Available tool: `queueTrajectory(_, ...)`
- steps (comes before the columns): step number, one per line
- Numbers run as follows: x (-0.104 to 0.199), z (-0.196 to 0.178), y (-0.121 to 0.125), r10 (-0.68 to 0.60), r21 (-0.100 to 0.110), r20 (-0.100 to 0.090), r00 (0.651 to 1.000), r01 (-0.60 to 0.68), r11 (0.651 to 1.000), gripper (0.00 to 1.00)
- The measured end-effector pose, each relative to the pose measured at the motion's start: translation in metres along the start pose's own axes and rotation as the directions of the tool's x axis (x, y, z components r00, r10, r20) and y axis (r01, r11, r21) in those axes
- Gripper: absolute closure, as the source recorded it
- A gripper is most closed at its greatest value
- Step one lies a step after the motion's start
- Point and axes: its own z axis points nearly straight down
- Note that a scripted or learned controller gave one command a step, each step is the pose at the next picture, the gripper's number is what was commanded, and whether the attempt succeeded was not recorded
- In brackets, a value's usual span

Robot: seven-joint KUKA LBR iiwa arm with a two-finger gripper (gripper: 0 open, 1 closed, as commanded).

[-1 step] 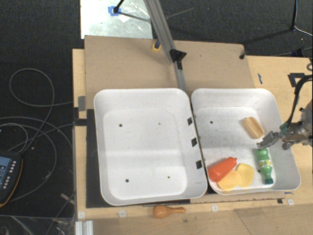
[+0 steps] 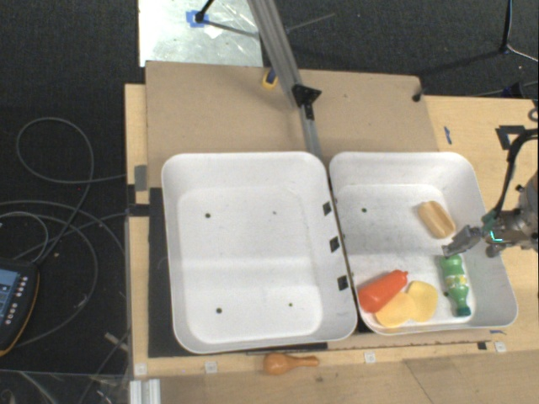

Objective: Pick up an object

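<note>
The right bin (image 2: 396,183) holds a tan bread roll (image 2: 436,219), a green bottle (image 2: 456,284), an orange-red pepper-like piece (image 2: 384,289) and a yellow piece (image 2: 410,305) near its front wall. My gripper (image 2: 468,240) reaches in over the right rim of this bin, between the roll and the bottle's top. It hovers just above the bottle's cap. Nothing shows between its fingers.
The left bin (image 2: 248,251) lies beside the right one, joined by black clips. A small brown pear-shaped object (image 2: 288,362) rests on the bench in front of the bins. A metal pole (image 2: 282,53) slants over the bench's back. Cables lie on the floor at left.
</note>
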Motion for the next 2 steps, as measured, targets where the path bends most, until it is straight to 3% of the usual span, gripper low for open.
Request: queueTrajectory(2, -0.014, 0.091, -0.001, 0.004, 0.004, -0.001, 1.000, -0.004, 1.000, 0.00)
